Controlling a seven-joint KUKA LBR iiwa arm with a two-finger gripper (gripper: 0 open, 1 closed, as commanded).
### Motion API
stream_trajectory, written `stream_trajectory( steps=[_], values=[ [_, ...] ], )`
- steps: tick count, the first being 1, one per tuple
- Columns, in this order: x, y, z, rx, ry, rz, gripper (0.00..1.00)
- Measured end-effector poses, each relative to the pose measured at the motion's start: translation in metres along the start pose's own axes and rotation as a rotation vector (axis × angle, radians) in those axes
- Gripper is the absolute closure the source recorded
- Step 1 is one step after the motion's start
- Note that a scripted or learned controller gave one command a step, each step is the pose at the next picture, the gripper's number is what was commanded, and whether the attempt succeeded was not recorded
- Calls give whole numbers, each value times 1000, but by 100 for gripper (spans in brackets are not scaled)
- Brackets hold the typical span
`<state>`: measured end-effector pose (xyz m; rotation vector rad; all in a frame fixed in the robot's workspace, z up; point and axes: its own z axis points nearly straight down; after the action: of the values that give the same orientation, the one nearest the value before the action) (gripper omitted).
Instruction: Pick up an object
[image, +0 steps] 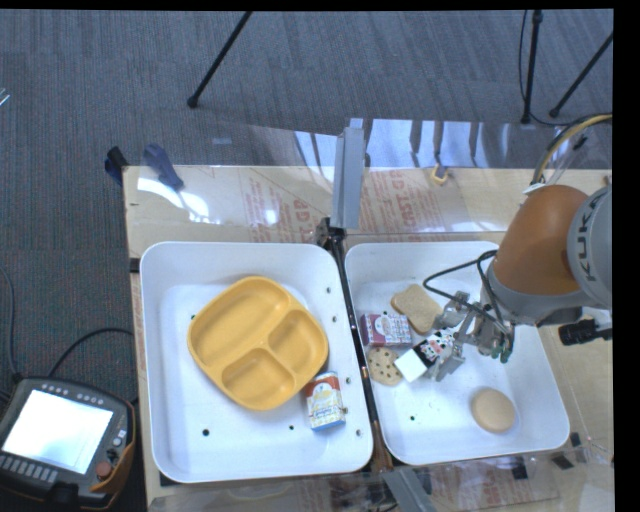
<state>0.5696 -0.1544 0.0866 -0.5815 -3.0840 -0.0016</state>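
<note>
In the right bin (560, 400), the gripper (447, 352) has its fingers clamped on a small black-and-white carton (424, 356) — just beside a cookie (381, 366).

Legible text is showing in few places. White capital letters are running vertically along the grey housing of the arm (600, 245) at the right edge; "KU" is reading clearly, and the rest is being cut off by the frame. Red mirrored or inverted printing is showing on the bench surface (400, 205) behind the bins; the characters are appearing as something like "3D" and "TOOL", but they are not reading with certainty. The small can (326, 401) in the left bin is carrying a printed label, too small to read. The small carton (386, 328) in the right bin is bearing reddish printing, likewise unreadable. The handheld screen (55, 430) at lower left is glowing blank.
</note>
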Motion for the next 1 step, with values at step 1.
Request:
stream_trajectory(
  steps=[1],
  values=[
    [-2,3,-13,-1,-7,-10,100]
  ],
)
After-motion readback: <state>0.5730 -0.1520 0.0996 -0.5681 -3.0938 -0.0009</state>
